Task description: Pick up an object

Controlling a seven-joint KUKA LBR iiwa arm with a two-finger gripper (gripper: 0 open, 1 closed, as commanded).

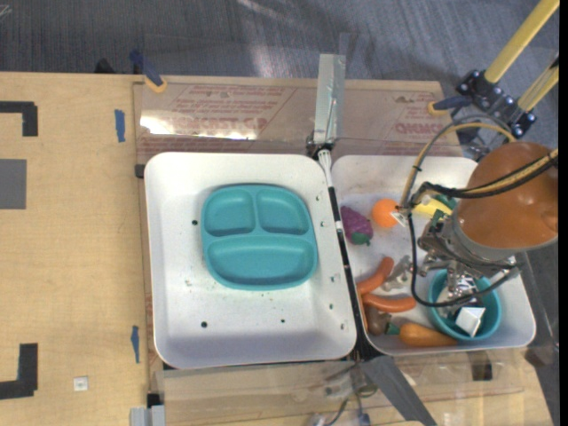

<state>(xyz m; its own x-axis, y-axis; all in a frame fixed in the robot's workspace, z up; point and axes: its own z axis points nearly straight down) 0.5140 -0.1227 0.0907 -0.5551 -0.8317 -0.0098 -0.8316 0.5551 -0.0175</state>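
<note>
At the near edge of the right bin (524, 327), an orange carrot-shaped toy (424, 334) lies beside a teal bowl (490, 313) holding a small white block (470, 318). Just behind the carrot, two orange-red sausage-like pieces (389, 303) and (374, 278) rest on the bin floor, the farther one tilted. The gripper (454, 284) hangs over the bowl's rim, its metal parts tangled with cables; whether its fingers are spread or pressed together cannot be told, and nothing is seen between them. Above it sits the arm's orange band (510, 207). Farther back in the same bin lie a purple toy (358, 224), a small orange ball (384, 214) and a yellow-green piece (435, 207) partly under the arm. In the left bin (169, 264), a teal divided plate (259, 235) lies flat near the middle. Both bins sit on the tabletop (62, 238), with a metal post (327, 100) standing at the far end of the seam between them.
</note>
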